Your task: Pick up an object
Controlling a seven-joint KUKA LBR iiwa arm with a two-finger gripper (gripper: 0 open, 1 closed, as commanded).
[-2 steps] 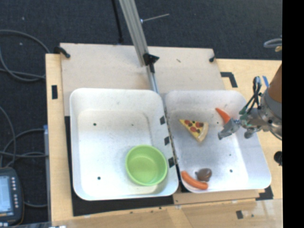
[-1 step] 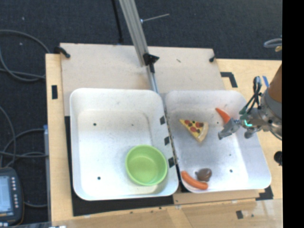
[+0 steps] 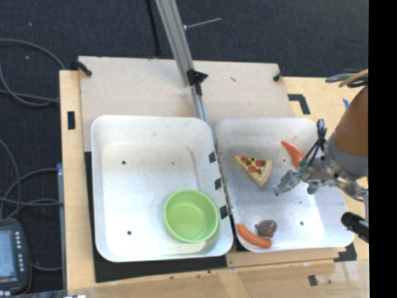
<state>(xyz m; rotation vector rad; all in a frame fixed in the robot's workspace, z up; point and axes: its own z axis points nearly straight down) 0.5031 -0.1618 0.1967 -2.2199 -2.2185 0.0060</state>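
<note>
The gripper [image 3: 291, 182] hangs over the right bin [image 3: 310, 228], just right of the pizza slice [image 3: 254, 167]. Whether it's apart or together, I cannot tell. A green bowl [image 3: 191, 215] sits in the left bin [image 3: 124, 166], near side.

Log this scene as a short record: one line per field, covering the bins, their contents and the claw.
left bin: holds a green bowl near its front right corner
right bin: holds a pizza slice, an orange carrot-like piece, a hot dog and a small brown item
claw: over the right bin, beside the pizza slice, nothing visibly held
arm: reaches in from the right
</note>
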